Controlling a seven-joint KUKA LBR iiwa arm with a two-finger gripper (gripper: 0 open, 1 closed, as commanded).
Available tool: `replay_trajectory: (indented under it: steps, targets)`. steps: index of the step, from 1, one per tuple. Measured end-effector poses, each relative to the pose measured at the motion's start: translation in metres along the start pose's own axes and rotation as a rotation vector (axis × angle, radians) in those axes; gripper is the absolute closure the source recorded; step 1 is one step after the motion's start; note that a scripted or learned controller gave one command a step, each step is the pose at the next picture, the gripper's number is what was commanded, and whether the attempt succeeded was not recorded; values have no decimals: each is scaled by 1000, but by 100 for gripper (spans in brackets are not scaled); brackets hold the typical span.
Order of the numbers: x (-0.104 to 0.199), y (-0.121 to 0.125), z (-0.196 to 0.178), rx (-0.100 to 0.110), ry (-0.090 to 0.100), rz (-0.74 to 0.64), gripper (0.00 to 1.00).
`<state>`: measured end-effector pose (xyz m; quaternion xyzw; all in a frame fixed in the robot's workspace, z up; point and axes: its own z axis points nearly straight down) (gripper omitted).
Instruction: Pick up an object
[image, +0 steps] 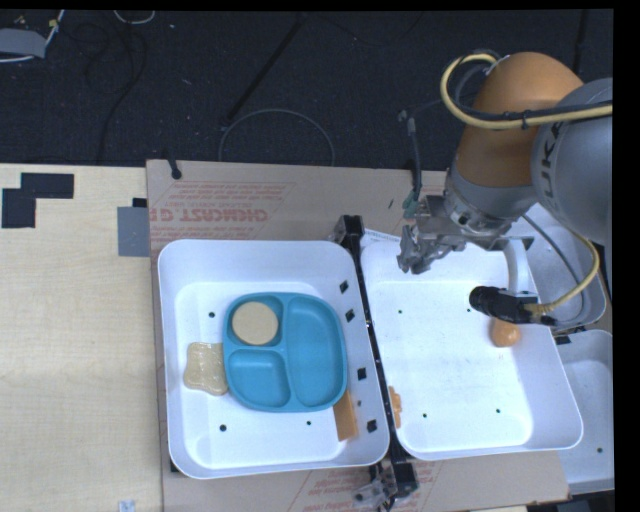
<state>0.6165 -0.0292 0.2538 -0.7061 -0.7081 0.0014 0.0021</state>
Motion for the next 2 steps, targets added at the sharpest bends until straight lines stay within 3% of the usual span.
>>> replay_trajectory:
  steps: [2]
  targets:
    - [109, 16, 8, -3, 1, -2, 100]
